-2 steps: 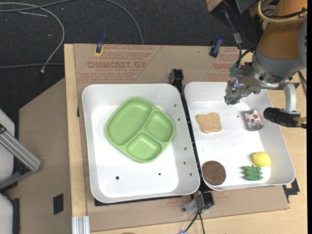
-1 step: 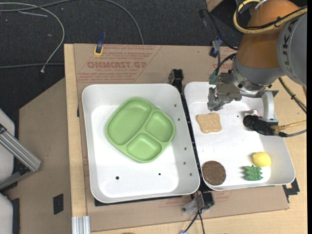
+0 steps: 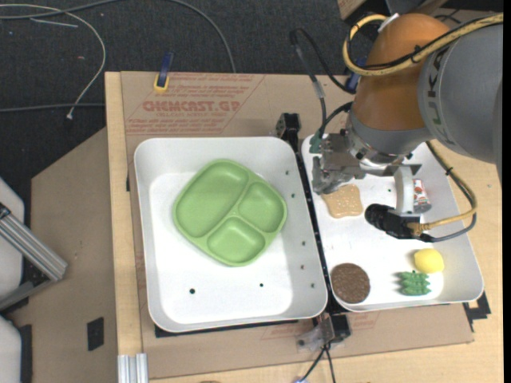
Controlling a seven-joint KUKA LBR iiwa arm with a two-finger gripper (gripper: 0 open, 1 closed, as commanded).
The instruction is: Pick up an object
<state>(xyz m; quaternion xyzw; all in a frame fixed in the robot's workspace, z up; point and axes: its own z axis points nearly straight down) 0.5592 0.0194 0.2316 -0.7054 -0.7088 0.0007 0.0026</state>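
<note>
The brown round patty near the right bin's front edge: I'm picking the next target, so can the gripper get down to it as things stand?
Probably yes. The brown round patty lies flat with nothing on top of it, apart from the green toy and the yellow lemon. The gripper hangs over the tan cracker, farther back.

Single fixed camera above bench (image 3: pixel 204 102), angled down, both bins (image 3: pixel 152 214) framed
</note>
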